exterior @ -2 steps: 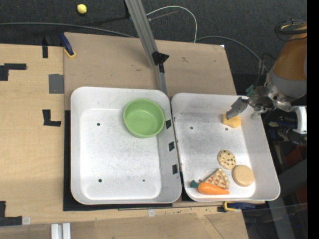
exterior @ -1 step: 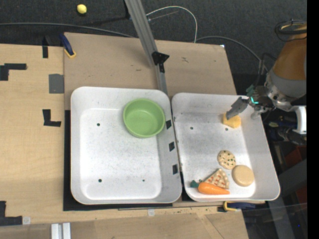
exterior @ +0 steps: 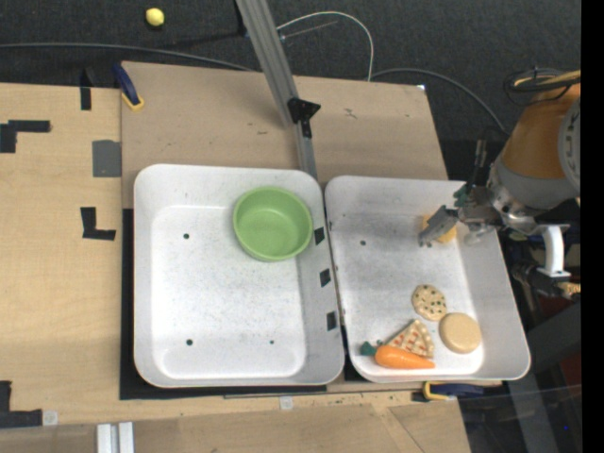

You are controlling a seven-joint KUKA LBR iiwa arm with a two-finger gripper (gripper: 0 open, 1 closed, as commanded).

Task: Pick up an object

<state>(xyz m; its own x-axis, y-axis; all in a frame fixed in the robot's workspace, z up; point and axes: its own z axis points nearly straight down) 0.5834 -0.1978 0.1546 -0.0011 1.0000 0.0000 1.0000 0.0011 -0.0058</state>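
Note:
My gripper (exterior: 438,228) hangs over the upper right part of the right bin (exterior: 377,253), reaching in from the right. A small yellow piece (exterior: 447,235) shows right against it; I cannot tell whether it is held. In the bin's lower right corner lie a chocolate-chip cookie (exterior: 428,301), a round tan bun (exterior: 460,333), a pizza slice (exterior: 413,338) and an orange carrot (exterior: 400,357). A green bowl (exterior: 273,223) stands in the left bin (exterior: 189,291) near its top right corner.
A grey pole (exterior: 272,55) slants down from the top to the gap between the bins. Cables run across the dark floor behind the bench. A yellow ball (exterior: 155,16) lies on the floor at top left.

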